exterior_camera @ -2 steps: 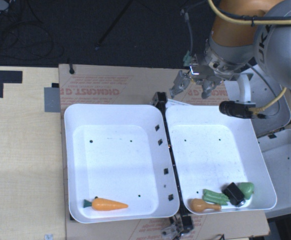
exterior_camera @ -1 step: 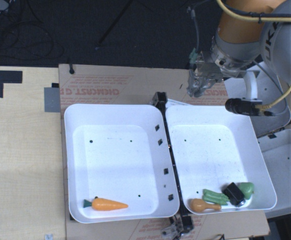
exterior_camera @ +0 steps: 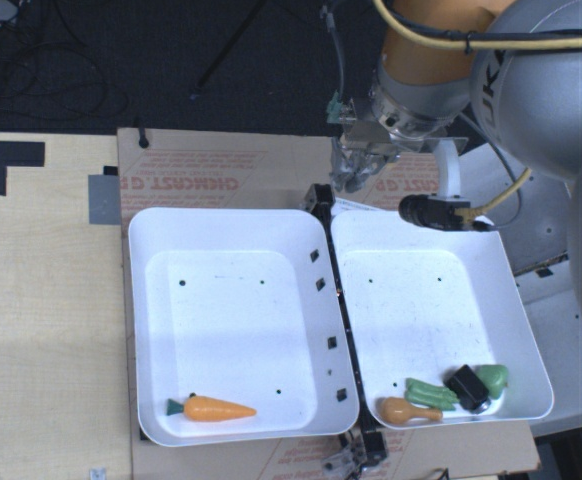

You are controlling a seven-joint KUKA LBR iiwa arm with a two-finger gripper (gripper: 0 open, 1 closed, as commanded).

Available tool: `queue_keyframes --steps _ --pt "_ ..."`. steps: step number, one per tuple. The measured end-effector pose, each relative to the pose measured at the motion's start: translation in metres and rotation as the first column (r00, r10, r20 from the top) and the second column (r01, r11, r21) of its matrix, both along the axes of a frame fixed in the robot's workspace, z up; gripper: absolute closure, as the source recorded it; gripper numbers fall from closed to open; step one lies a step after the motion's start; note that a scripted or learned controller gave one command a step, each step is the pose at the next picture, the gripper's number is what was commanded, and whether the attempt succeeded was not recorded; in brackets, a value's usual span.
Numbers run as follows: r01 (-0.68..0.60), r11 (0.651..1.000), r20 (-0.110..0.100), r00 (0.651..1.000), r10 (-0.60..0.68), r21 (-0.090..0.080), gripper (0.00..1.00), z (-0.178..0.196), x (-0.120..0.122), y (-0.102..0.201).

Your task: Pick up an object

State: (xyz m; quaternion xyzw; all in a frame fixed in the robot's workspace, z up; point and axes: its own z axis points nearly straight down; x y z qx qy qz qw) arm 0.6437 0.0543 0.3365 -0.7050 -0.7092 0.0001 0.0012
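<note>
An orange carrot (exterior_camera: 218, 408) with a green stem end lies near the front edge of the left bin (exterior_camera: 161, 238). In the front right corner of the right bin (exterior_camera: 511, 278) sit a tan pear-shaped piece (exterior_camera: 408, 412), a green bean pod (exterior_camera: 431, 394), a black block (exterior_camera: 467, 387) and a green rounded piece (exterior_camera: 492, 377), bunched together. My gripper (exterior_camera: 356, 175) hangs high above the back edge where the two bins meet, far from every object. Nothing is visible between its fingers.
A black clip strip (exterior_camera: 331, 308) runs along the seam between the bins. Cardboard (exterior_camera: 221, 173) lies under the bins, and a wooden bench surface (exterior_camera: 41, 298) extends to the left. The arm's grey body (exterior_camera: 531, 68) fills the upper right.
</note>
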Motion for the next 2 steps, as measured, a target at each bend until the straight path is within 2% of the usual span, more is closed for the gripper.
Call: queue_keyframes --steps 1,2 --pt "0.009 1.000 0.001 1.000 -0.009 -0.003 1.00 0.021 0.000 -0.046" --pt "-0.002 1.000 0.000 1.000 0.002 0.000 1.00 0.044 -0.039 0.058"
